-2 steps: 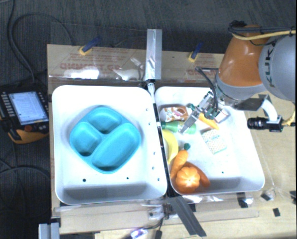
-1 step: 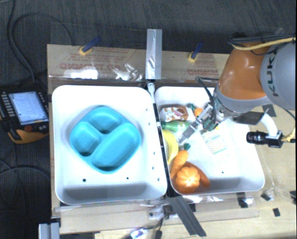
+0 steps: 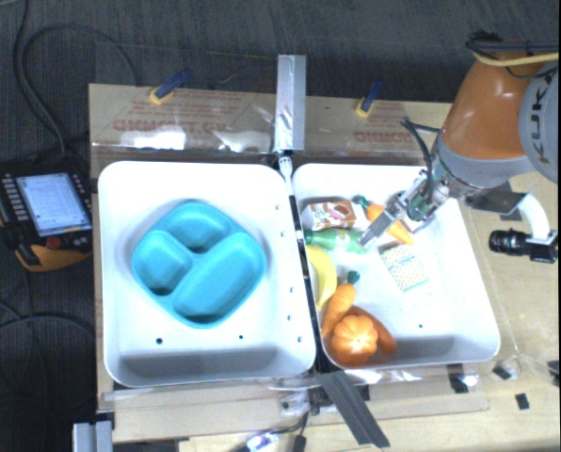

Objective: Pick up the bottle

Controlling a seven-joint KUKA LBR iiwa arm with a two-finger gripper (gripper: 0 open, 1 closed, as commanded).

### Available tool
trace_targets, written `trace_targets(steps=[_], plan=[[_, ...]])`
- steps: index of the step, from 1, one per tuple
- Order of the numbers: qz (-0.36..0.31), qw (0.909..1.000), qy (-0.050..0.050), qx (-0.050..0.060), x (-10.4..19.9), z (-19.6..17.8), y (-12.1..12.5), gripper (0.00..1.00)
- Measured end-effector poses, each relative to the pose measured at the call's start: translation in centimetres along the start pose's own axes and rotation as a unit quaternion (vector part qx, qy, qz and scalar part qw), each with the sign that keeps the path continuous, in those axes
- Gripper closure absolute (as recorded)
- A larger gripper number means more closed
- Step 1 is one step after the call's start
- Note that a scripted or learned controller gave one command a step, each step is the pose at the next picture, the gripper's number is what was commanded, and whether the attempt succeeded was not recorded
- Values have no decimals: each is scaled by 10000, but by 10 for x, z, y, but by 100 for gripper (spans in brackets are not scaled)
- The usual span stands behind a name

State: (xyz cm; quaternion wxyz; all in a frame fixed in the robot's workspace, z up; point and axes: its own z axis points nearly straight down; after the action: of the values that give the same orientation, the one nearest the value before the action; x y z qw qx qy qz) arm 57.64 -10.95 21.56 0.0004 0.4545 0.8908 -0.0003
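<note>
1. The gripper [image 3: 382,229] hangs low inside the right bin [image 3: 469,295], in its upper half, its tip pointing toward 8 o'clock; whether it is spread or closed I cannot tell, since the fingertips blur into the clutter below.
2. The arm [image 3: 492,121] enters from 2 o'clock, its grey body and orange band sloping down to the wrist over the bin's upper right part.
3. The bottle [image 3: 335,240] is green and slim, lying flat on the bin floor just at the gripper's tip, at about 8 o'clock from it. Contact between them is not clear.
4. Its long axis runs nearly along the 9-to-3 line, tilted slightly, one end toward the divider between the bins, the other toward the gripper.
5. A brown-labelled packet [image 3: 329,215] lies at 12 o'clock of the bottle; a banana [image 3: 323,276] sits at 6 o'clock of it.
6. A patterned white card [image 3: 405,268] lies at 5 o'clock of the gripper.
7. An orange fruit [image 3: 356,337] rests in the bin's lower left corner.
8. The left bin [image 3: 120,347] holds a blue divided tray [image 3: 199,262].
</note>
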Motion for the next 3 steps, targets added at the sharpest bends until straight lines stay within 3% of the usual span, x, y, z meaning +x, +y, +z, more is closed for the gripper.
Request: trace_targets(steps=[1,2,3], plan=[[-13,10000,2,-7,1,-9,2,100],[741,9972,17,14,44,89,-59,100],[1408,9900,-5,9,50,-11,-73,100]])
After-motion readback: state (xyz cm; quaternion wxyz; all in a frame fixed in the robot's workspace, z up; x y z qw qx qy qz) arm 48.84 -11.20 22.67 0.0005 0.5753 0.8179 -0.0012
